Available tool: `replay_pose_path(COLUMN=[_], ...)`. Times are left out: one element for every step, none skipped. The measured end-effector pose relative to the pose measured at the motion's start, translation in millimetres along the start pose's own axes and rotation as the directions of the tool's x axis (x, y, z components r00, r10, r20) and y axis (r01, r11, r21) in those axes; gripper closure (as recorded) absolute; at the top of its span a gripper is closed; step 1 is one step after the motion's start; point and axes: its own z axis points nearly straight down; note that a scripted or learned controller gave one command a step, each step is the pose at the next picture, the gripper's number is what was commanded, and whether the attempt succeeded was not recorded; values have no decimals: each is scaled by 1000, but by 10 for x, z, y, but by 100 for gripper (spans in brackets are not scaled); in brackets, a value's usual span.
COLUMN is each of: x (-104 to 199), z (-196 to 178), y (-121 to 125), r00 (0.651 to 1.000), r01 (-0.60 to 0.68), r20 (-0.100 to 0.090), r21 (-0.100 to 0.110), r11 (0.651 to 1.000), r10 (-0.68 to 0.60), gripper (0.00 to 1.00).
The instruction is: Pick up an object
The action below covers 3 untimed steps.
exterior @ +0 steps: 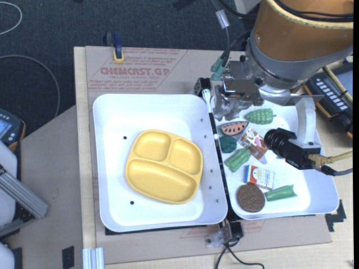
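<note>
The yellow divided plate lay in the left bin. My gripper hung above the right bin, near the watermelon slice; fingers' opening I cannot tell.

We look down at a slant from one fixed camera above the bench, near enough that the left bin and right bin take up most of our view, with the arm entering from our upper right.
</note>
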Motion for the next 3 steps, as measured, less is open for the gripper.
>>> replay_pose_path(x=[-892,-443,-21], z=[558,171,-281], y=[-16,0,4], r00=[1000,1000,1000], r01=[-16,-3,-2], r20=[6,2,1], r21=[14,1,0], r11=[1000,1000,1000], r10=[16,3,2], gripper=[100,100,100])
